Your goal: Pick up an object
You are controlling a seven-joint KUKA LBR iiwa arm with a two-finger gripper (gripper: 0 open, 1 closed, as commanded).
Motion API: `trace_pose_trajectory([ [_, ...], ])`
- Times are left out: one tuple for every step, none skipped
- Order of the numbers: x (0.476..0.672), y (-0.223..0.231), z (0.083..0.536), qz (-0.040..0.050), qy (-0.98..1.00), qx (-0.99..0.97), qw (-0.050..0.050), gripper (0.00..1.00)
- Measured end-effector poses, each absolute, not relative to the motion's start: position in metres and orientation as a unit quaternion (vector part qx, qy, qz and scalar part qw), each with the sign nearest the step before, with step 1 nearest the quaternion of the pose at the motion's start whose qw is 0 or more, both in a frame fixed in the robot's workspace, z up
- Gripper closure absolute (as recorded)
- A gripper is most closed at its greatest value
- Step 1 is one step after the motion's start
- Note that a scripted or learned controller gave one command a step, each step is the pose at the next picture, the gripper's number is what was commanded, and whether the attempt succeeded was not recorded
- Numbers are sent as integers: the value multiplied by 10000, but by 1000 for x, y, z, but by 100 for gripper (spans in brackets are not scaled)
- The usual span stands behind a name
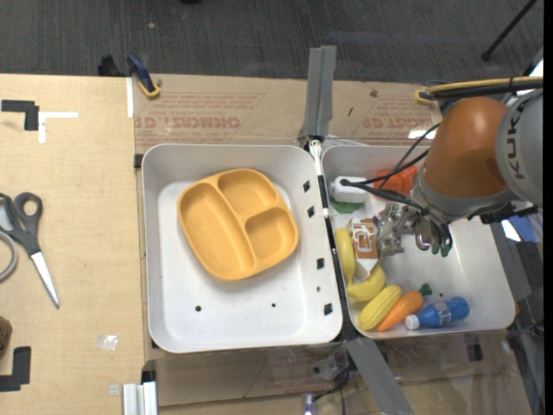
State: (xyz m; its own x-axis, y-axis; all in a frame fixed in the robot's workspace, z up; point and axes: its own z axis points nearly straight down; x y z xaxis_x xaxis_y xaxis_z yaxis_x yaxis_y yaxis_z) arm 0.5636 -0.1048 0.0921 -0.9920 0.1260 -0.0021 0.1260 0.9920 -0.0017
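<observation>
**Arm working over the right bin, nothing lifted yet**

Starting at your left, the yellow divided plate [238, 223] is sitting alone in the left bin [164, 318]. Moving right, bananas [366, 285], a carrot [399, 309] and a blue bottle [441, 312] are lying in the right bin [492, 314]. The gripper [404, 232] is hovering above a small brown packet [364, 238]; you cannot tell its finger state. Next, you're needing a clean descent onto one item.

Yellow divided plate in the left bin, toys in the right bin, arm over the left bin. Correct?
Not quite. The camera view shows the arm over the right bin, its gripper above the toys there, near the banana. The rest stands: the yellow divided plate lies in the left bin, and the toys are in the right bin.
</observation>
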Motion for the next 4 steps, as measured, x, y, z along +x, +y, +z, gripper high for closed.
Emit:
trace_pose_trajectory([
  [541, -106, 92, -7, 9632, 2689, 3, 100],
  [549, -104, 92, -7, 8871, 4616, 7, 100],
  [549, -104, 91, -7, 8870, 4617, 4, 0],
  [589, -100, 92, -9, 8325, 5540, 0, 0],
])
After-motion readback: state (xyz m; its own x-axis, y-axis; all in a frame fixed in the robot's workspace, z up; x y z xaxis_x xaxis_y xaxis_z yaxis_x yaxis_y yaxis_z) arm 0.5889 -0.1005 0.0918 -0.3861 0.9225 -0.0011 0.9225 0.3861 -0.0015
